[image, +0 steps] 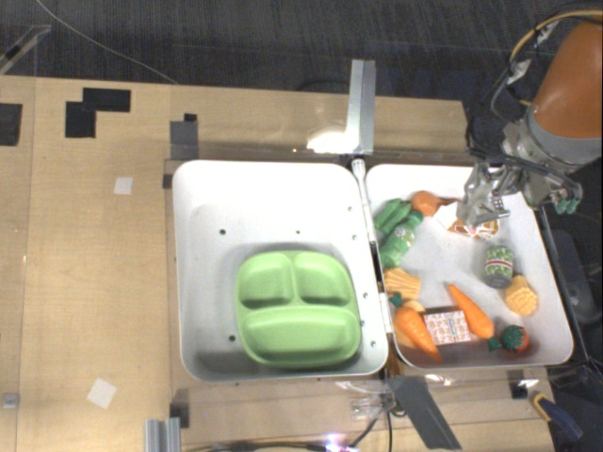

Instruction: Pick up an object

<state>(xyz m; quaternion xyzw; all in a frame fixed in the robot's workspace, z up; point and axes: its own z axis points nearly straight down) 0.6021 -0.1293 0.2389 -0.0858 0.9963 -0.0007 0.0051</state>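
gripper [479, 207] over small orange-white packet [475, 227] in right white bin [558, 295], jaw state unclear; descend straight, centre on packet, avoid bin wall.

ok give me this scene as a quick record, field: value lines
left bin: holds green tray
tray: three compartments, sits toward the near right of its bin
right bin: toy food, carrots, green can, corn, green vegetables, red-and-white packet
gripper: over the far side of the right bin, above a small orange-and-white item
grasp: cannot tell
arm: enters from the right, orange band at top right
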